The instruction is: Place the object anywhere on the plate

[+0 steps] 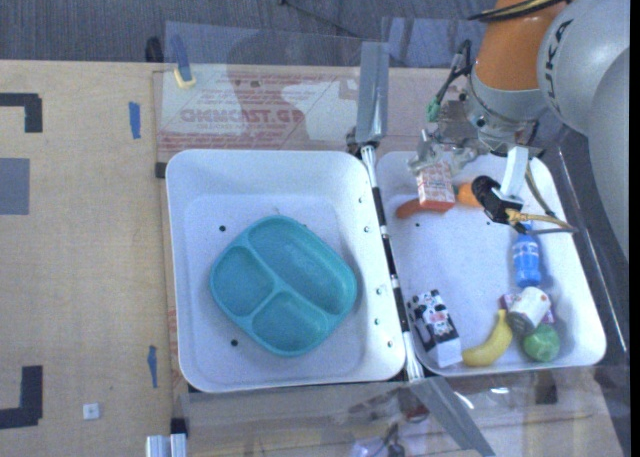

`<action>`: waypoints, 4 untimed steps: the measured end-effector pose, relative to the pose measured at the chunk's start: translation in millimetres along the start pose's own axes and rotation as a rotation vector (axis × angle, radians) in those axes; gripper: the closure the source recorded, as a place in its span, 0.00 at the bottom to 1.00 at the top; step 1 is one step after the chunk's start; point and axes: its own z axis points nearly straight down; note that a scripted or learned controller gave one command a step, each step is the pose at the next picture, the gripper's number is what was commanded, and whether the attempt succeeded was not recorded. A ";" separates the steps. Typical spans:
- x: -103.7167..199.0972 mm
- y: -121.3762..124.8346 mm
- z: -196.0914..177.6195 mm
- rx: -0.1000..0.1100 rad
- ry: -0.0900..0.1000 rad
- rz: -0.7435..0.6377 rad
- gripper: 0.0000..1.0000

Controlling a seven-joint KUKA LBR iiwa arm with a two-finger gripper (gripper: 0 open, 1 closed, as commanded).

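A teal divided plate (284,285) lies in the left bin (200,185). My gripper (437,158) is over the back of the right bin (580,275), to the right of the plate. It is shut on the top of a small pink-and-white packet (436,188), which hangs from the fingers just above the bin floor. Under and beside the packet lie an orange-red sausage-shaped piece (409,209) and an orange piece (467,193).
In the right bin lie a blue bottle (526,261), a yellow banana (489,343), a green ball (541,344), a white-and-red item (531,303) and a cow-patterned carton (436,325). A raised divider (382,245) separates the bins.
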 end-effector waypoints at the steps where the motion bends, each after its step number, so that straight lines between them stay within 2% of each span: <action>1: 66.3 -49.3 0.0 0.002 0.002 -0.214 1.00; 2: 147.8 -92.8 0.2 0.002 0.002 -0.395 1.00; 3: 169.9 -80.8 -30.2 -0.004 0.001 -0.504 1.00; 4: 185.8 -131.8 -33.5 0.001 0.002 -0.665 1.00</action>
